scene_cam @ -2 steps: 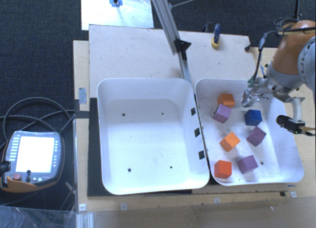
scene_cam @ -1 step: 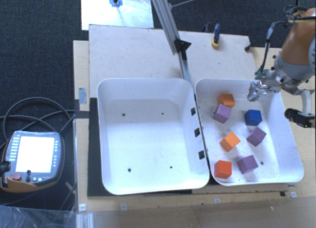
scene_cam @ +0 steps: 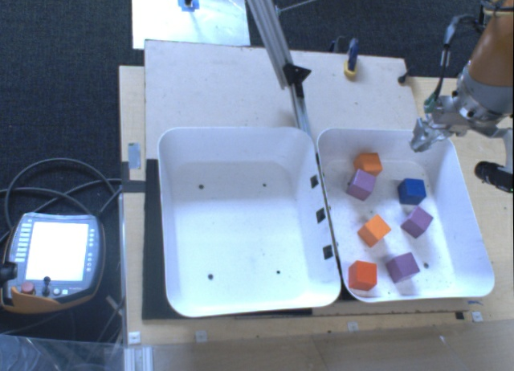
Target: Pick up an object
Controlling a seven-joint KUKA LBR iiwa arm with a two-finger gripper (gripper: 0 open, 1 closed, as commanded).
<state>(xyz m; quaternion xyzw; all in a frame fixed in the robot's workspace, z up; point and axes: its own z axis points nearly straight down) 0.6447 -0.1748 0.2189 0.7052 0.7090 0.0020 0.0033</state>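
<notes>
The right bin point(scene_cam: 470, 225) holds several small blocks. An orange block point(scene_cam: 369, 162) lies at the back beside a purple one point(scene_cam: 361, 184). A blue block point(scene_cam: 411, 191) sits right of them, with another purple block point(scene_cam: 417, 222) below it. Nearer the front are an orange block point(scene_cam: 373, 230), a red-orange block point(scene_cam: 362, 275) and a purple block point(scene_cam: 402, 266). My gripper point(scene_cam: 423, 137) hangs over the bin's back right rim, above and right of the blocks, with nothing seen in it.
The left bin point(scene_cam: 173, 201) lies beside the right one. A metal pole point(scene_cam: 273, 32) slants over the board behind the bins. A teach pendant point(scene_cam: 52, 261) with its cable rests on the floor at the left.
</notes>
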